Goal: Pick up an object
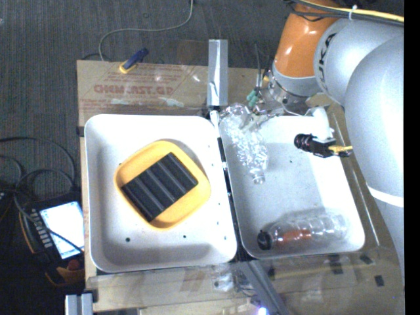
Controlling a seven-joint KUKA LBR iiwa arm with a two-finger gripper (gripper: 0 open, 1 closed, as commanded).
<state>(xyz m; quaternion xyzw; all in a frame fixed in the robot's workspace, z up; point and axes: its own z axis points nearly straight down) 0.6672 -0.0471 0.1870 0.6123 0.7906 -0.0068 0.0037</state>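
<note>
From my seat, the left bin (98, 176) holds one thing: a yellow dish (147, 155) lying flat near its middle, with a black ribbed pad (161, 184) set in it, turned at a slant to the bin's walls.

The right bin (295, 182) holds two things. A crumpled clear wrap (246, 146) lies along its left wall, running from the far corner toward the middle. A clear bottle (302, 231) lies on its side along the near wall, black cap pointing left, with something reddish inside.

The arm (367, 77) comes in from the right, and the hand (262, 102) sits over the far left corner of the right bin, just beside the top end of the wrap. I cannot tell how far open the hand is, or whether it has hold of anything.

A blue and yellow clip (133, 59) lies on the bench behind the left bin.
</note>
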